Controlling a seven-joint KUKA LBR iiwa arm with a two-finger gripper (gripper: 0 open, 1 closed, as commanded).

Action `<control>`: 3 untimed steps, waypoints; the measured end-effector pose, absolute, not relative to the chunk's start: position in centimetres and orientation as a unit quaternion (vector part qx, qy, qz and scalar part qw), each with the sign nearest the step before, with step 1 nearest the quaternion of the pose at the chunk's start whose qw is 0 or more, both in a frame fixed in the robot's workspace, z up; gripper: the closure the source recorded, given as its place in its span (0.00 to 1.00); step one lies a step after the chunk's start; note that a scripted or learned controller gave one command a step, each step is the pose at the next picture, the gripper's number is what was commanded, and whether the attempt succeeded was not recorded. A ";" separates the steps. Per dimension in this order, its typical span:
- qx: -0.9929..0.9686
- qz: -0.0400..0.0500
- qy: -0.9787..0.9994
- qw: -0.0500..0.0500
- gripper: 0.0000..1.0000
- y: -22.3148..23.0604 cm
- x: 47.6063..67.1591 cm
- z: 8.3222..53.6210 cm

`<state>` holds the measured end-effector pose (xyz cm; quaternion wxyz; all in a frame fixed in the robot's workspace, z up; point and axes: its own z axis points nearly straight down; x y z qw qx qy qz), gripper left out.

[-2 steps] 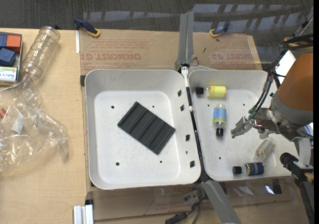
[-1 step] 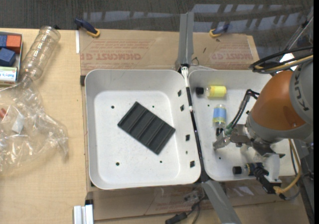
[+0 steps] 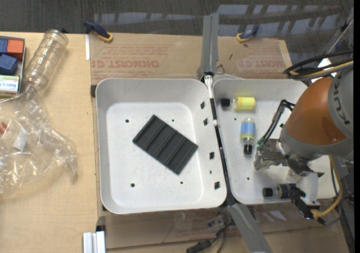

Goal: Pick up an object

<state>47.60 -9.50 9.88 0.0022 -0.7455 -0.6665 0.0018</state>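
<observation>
With our pincer low in the right bin, its state impossible for us to tell, we should centre over the blue-and-white tube just beside it, left of the wrist, before descending straight and closing gently.

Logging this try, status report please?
Gripper low in right bin, nothing seen held. Blue bottle and yellow cylinder just beside. Dark ribbed panel in left bin.
</observation>
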 end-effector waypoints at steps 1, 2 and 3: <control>-0.756 0.001 -0.655 0.000 1.00 -4.4 60.5 19.2; -0.756 0.002 -0.655 0.000 0.00 -4.4 60.5 19.1; -0.853 0.002 -0.521 0.000 0.00 -5.5 65.2 21.8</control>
